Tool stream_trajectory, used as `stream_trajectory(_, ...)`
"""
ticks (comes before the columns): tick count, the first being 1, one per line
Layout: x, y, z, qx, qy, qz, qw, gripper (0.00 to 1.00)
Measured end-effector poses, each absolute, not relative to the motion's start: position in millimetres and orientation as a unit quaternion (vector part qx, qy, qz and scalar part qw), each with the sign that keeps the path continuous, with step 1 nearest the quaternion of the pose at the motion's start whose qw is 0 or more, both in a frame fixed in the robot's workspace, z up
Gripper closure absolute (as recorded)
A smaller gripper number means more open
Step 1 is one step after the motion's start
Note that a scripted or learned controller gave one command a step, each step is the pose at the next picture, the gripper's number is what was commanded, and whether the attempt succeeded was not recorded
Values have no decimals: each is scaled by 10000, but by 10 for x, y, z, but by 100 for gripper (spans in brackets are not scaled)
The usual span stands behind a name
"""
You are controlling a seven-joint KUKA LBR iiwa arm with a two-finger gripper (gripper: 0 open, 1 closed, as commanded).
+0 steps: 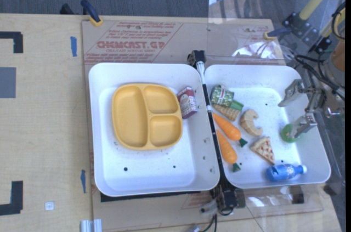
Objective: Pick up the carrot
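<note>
Red printing is showing on the cardboard sheet (181, 39) lying under the two bins; the large line seems to read "CHEMCAST GP", and the smaller lines around it are too blurred to read. A small can (187, 102) with a dark red label is standing in the left bin (148, 170), just beside the yellow divided plate (146, 115); its label text is too small to make out. A green packet (222, 96) with white print is lying in the right bin (307, 165) near the divider, also illegible.

The gripper (300, 109) is hanging over the right side of the right bin, its two metal fingers spread wide apart, one reaching toward the bin's upper area and the other sitting next to a green round object (288, 133). Nothing is sitting between the fingers, and whether the lower finger is touching the green object cannot be told.

Two carrots are lying in the right bin close to the divider, well apart from the gripper. The upper carrot (228, 126) is running diagonally, its narrow end pointing up-left toward the divider and its green-topped thick end pointing down-right. The lower carrot (226, 150) is lying more steeply, its green top pointing down toward the near rim. A croissant-shaped piece (251, 122), a pizza slice (264, 149) and a blue bottle (284, 171) are lying between the carrots and the gripper side.
</note>
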State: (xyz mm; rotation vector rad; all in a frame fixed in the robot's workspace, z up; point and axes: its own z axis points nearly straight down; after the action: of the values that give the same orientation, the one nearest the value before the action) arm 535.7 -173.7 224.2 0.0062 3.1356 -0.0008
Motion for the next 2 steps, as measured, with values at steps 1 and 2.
stream_trajectory(1, 6071, -1495, 3213, -334, 9994, -8, 86, 0)
stream_trajectory(2, 6561, -463, 3934, -985, 9951, 11, 87, 0)
